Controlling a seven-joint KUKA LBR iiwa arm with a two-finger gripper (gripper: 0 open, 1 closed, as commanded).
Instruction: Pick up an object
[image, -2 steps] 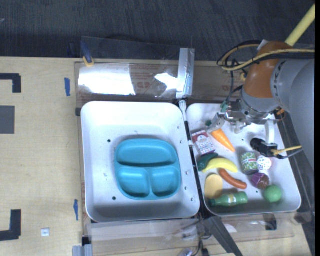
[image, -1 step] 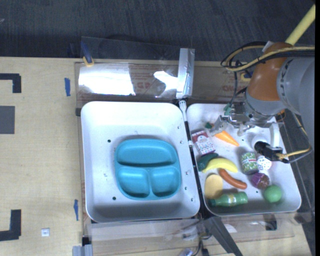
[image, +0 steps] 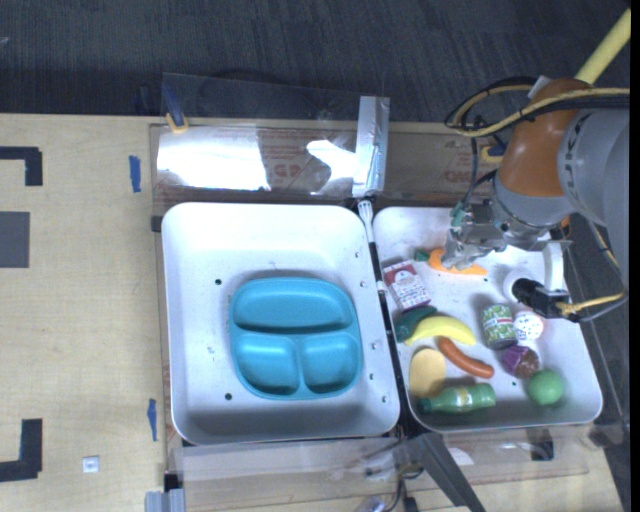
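Right bin (image: 590, 395) crowded with toy food; gripper (image: 468, 245) low at bin's upper part, right over orange carrot-like piece (image: 462, 264) near back wall; finger spread unreadable from above, grip on anything cannot tell; likely target that orange piece, probably light hard plastic, smooth and slippery, best pinched across its narrow width mid-length; nearby red-white packet (image: 406, 285) flat, hard to lift; banana (image: 441, 328), sausage (image: 466, 358), yellow pear-like fruit (image: 426, 372), green bottle (image: 458, 399), green ball (image: 546, 387), purple piece (image: 519, 359) clustered toward front; left bin (image: 190, 400) with blue divided tray (image: 295, 334).
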